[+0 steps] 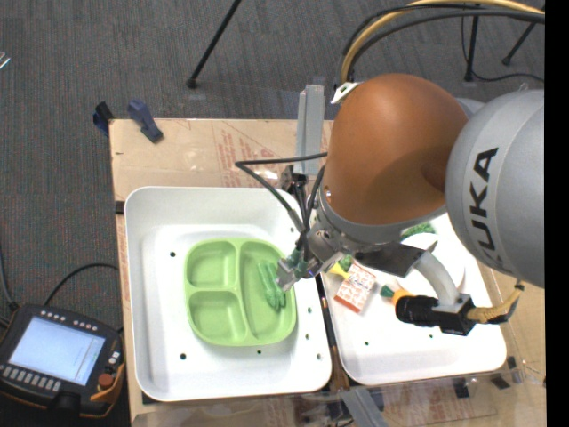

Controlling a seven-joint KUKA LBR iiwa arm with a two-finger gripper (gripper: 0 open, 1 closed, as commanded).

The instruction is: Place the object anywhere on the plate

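Beside green plate (238, 292), red-white packet (354, 287), arm's orange band (391, 145) overhead

Robotics lab; KUKA arm (498, 194) over bench bins (142, 238); teach pendant (58, 354), tripod legs (218, 34) on carpet.

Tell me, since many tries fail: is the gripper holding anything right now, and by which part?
It cannot be told. The gripper sits at the upper end of a green object lying in the green plate, but the grip itself is too small to make out.
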